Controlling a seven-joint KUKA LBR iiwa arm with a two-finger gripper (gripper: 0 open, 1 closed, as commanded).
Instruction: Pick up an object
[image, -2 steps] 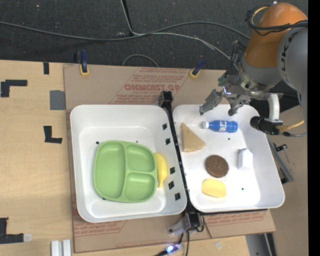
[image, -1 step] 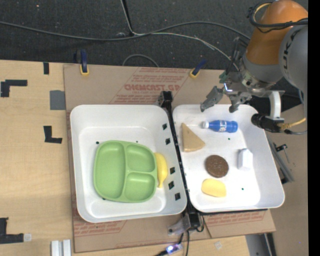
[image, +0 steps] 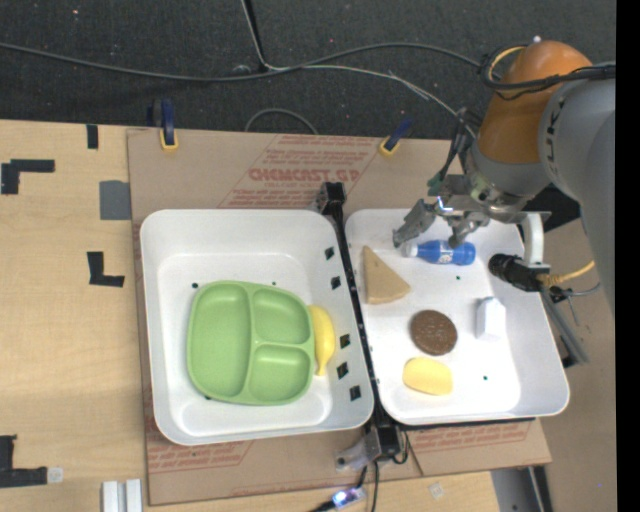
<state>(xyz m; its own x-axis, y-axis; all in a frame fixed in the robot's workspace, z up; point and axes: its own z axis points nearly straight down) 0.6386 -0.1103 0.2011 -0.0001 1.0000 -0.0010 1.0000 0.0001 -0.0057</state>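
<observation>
My gripper (image: 434, 232) hangs over the back of the right bin (image: 520, 400), its two fingers spread open with nothing between them. A blue bottle-like object (image: 447, 252) lies just below and right of the fingertips, partly covered by one finger. In the same bin lie a tan wedge (image: 382, 277), a brown round disc (image: 434, 332), a yellow lump (image: 427, 376) and a small grey block (image: 489, 316). The left bin (image: 170, 250) holds a green divided plate (image: 250, 342) with a yellow banana (image: 322, 337) at its right edge.
The grey arm with its orange band (image: 525, 95) comes in from the upper right over the right bin's back corner. A black divider (image: 345, 290) runs between the bins. Cables cross the dark surface behind the bench.
</observation>
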